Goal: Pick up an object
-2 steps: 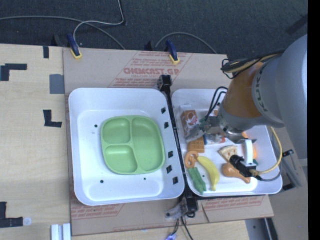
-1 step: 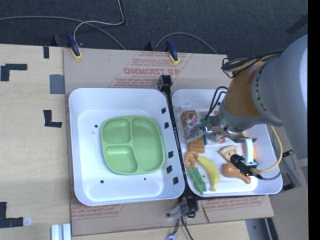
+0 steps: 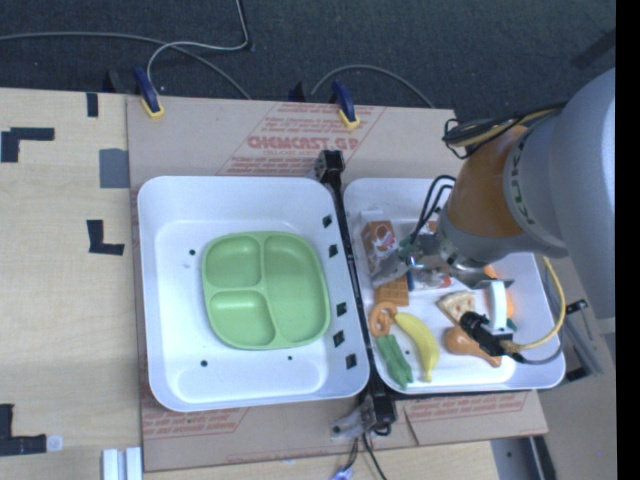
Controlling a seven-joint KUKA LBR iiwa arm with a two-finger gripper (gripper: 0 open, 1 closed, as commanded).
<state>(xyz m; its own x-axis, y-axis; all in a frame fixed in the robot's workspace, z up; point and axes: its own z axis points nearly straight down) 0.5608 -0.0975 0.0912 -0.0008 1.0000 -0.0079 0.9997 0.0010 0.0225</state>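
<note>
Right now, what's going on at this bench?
The grey arm reaches into the right bin, its tool low over a jumble of toy food: a banana, a green vegetable, a pretzel. Nothing is visibly held. The left bin holds a green divided plate.

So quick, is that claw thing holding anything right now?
Gripper: low over the right bin, above the toy food; grip cannot be told.
</note>
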